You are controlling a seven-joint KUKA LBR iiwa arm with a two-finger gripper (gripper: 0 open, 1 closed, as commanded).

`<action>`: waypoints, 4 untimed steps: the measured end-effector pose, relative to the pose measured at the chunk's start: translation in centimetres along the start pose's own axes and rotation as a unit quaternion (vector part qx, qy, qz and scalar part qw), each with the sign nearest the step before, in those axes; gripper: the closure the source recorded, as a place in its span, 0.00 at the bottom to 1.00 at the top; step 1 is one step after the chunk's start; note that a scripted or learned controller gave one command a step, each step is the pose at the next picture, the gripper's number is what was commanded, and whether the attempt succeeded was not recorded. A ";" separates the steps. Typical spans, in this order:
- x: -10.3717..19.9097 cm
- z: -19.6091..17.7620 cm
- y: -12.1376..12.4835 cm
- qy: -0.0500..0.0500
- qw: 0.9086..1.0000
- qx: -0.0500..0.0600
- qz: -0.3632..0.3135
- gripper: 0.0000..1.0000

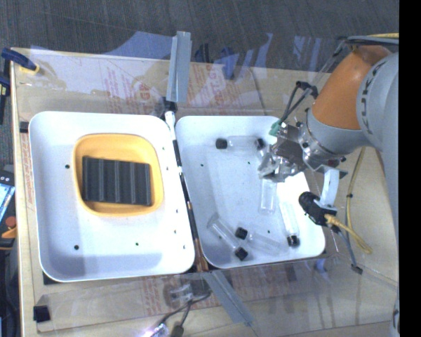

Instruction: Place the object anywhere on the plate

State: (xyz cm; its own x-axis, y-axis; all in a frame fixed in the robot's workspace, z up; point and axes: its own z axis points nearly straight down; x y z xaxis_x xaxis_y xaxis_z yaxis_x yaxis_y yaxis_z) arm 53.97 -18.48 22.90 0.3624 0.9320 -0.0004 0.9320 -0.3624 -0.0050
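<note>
Clear plastic vials [228, 236] are lying loose in the right bin [196, 188] while we are hovering our gripper [279, 161] above, risking a slipped grasp short of the yellow plate [118, 146].

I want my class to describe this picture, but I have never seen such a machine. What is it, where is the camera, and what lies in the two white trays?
One camera looks down at a slant on a bench. The grey arm with an orange band is a robot reaching in from the right; its gripper hovers over the right bin. Whether it holds anything is unclear. That bin holds several clear tubes with black caps. The left bin holds a yellow plate bearing a dark ribbed block.
</note>
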 end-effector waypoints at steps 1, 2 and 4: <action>5.7 2.5 3.2 0.000 0.992 -0.002 -0.127 1.00; 10.3 1.3 2.5 -0.001 0.982 -0.002 -0.186 1.00; 20.9 1.5 1.2 -0.001 0.940 -0.003 -0.340 0.00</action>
